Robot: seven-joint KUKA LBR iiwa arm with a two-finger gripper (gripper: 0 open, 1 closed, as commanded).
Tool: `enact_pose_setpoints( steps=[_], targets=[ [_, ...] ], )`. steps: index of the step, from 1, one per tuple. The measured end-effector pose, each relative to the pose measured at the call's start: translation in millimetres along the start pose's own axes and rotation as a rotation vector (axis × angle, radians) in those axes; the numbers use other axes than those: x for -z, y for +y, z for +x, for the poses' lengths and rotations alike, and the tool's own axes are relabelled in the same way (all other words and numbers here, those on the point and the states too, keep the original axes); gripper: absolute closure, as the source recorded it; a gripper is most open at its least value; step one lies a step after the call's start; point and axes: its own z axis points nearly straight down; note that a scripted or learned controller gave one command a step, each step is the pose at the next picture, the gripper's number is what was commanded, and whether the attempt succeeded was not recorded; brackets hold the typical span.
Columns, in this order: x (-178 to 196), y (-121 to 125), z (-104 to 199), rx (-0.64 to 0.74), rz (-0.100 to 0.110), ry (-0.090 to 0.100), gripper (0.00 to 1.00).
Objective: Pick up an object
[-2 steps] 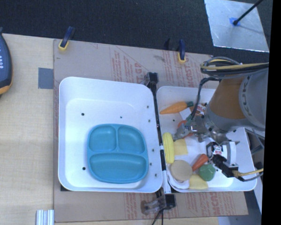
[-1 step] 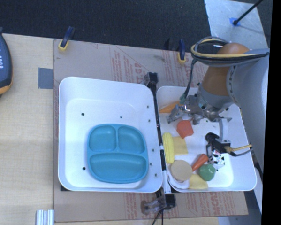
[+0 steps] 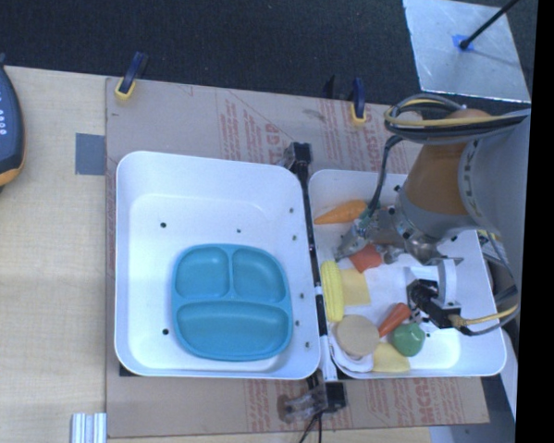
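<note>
At left-centre of the frame, the left bin (image 3: 149, 191) held a blue divided tray (image 3: 231, 302), which lay flat in its lower half w/ nothing on it. Beyond the divider, at right-centre, the right bin (image 3: 473, 361) held the toy food, i.e. the candidates for the pick. From left to right: a yellow corn cob (image 3: 331, 290) along the bin's left wall, an orange carrot (image 3: 340, 211) near the upper left corner, a pale yellow block (image 3: 354, 287) just beside the corn, a round tan piece (image 3: 356, 336) lower down, a red piece (image 3: 366, 259) close under the wrist, a yellow wedge (image 3: 390, 360) at the bottom, a small red-orange piece (image 3: 393, 317) and a green round item (image 3: 408, 339) touching or nearly touching it.

The arm (image 3: 446, 178) came in from the upper right, and the gripper (image 3: 373, 238) was low over the bin's upper part, approx. at the red piece.

Progress, as I judged it: pick not yet done. All items seemed to lie on the bin floor and none was clearly lifted. Closing on one item and raising it was left.

Hard to see: the fingers were mostly covered by the wrist body and cables, so I could not tell if they were apart or together, nor if they touched the red piece. The bin's upper right part was hidden under the arm.
</note>
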Motion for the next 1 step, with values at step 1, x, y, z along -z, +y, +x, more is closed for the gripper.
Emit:
enact_pose_setpoints(
  steps=[1],
  targets=[
    [10.9,1.7,-0.5,0.002,-0.002,0.0,1.0]
  ],
)
